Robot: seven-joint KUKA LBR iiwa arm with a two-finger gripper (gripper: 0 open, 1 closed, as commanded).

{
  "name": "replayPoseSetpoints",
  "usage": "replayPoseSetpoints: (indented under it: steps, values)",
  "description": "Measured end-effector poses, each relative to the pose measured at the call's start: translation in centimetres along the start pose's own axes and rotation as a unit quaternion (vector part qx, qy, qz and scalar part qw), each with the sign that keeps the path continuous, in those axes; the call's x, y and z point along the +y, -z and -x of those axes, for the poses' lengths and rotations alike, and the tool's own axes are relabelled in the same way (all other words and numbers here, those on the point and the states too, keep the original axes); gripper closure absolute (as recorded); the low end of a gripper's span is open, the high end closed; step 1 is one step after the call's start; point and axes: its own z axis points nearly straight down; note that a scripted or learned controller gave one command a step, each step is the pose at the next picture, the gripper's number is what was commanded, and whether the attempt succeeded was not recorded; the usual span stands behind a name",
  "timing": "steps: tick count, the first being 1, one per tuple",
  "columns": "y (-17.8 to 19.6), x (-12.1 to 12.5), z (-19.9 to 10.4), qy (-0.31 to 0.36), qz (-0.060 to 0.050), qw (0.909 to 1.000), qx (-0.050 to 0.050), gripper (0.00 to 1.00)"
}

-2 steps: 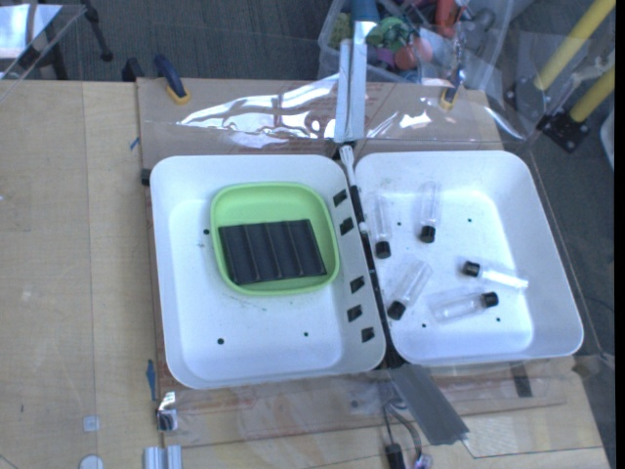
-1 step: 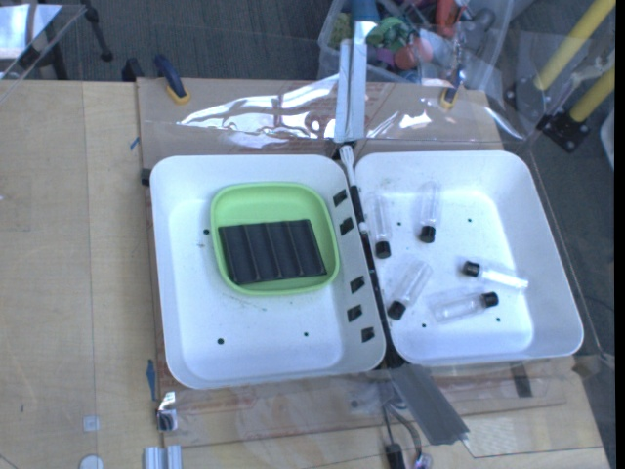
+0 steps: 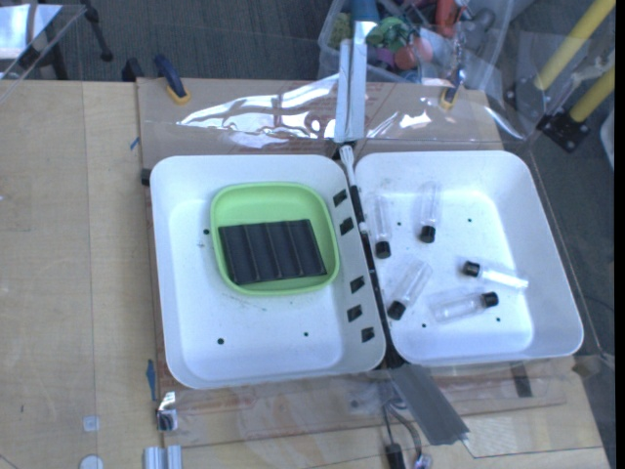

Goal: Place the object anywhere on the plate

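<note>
no readable text, labels, numbers or signs anywhere

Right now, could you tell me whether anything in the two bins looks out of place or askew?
Nothing looks damaged or spilled. The green plate sits flat in the left bin, already carrying a dark ridged block. In the right bin, five clear vials lie on their sides, scattered at different angles.

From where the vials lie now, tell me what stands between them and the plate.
The raised divider where the two bins meet runs between the vials in the right bin and the green plate in the left bin. A dark ridged block covers the plate's middle.
</note>
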Motion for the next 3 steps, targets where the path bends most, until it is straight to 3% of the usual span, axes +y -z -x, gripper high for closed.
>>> replayPoseSetpoints:
  steps: [3]
  values:
    - [0.00, 0.00, 0.00, 0.000, 0.000, 1.0000, 0.000, 0.00]
